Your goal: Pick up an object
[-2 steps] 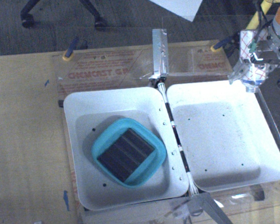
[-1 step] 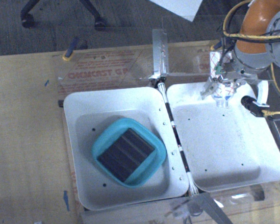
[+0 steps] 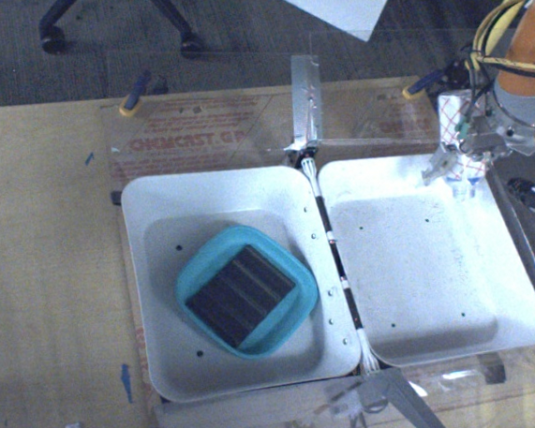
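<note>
Gripper (image 3: 452,170) hangs over the right bin's (image 3: 420,335) far right corner; whether it is open or closed I cannot tell. Its target, a blue dish (image 3: 299,295) with a dark ribbed slab inside, lies well apart in the left bin (image 3: 154,210). Likely failure: its wide, shallow shape may slip the grasp, or a descent here would close on nothing.

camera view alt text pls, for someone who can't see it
A blue square container with a dark ribbed insert sits in the left white bin. The gripper hovers over the far right corner of the right white bin, apart from the container.
</note>
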Controlling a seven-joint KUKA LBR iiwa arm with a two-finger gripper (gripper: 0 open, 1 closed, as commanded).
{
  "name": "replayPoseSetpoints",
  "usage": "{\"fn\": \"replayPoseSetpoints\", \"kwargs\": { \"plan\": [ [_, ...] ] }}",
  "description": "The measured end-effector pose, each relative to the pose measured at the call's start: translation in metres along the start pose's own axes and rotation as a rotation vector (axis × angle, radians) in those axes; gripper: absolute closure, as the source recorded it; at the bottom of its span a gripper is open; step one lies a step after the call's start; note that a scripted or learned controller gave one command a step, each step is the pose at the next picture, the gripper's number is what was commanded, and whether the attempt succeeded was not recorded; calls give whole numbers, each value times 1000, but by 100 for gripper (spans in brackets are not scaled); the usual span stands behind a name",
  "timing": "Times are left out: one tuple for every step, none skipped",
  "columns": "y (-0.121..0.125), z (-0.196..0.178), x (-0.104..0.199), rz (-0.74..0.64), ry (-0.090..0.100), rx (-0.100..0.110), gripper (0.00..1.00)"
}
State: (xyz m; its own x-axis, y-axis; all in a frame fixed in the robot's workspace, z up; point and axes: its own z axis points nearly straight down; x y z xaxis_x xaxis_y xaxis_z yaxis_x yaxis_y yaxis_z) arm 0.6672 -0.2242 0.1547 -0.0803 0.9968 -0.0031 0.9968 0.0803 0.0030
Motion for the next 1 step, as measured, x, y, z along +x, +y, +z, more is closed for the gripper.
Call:
{"fn": "replayPoseSetpoints", "kwargs": {
  "plan": [
    [2,50,9,-120,20,13,0]
  ]
}}
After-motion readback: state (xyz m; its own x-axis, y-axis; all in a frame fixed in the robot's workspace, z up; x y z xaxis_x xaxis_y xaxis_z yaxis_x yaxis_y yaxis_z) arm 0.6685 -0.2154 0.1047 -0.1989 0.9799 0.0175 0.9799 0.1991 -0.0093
